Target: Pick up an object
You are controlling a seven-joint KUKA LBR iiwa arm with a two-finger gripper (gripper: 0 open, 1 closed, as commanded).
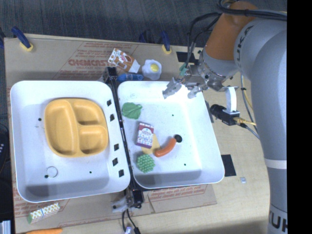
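the two-finger gripper (184, 89) hangs released, its grey fingers (170, 89) spread apart over the far edge of the right shallow white bin (204, 145), holding nothing. well below it and toward the left, on the bin floor, lie a green leaf-shaped toy (131, 110), a small red printed box (145, 134), an orange sausage-shaped toy (165, 148) and a round green knobbly toy (145, 163).

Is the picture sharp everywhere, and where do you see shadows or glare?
Camera view: mostly sharp; the end effector looks slightly soft. The white bins' near walls lie in grey shadow, their floors bright, without harsh glare. The yellow tray is evenly lit.
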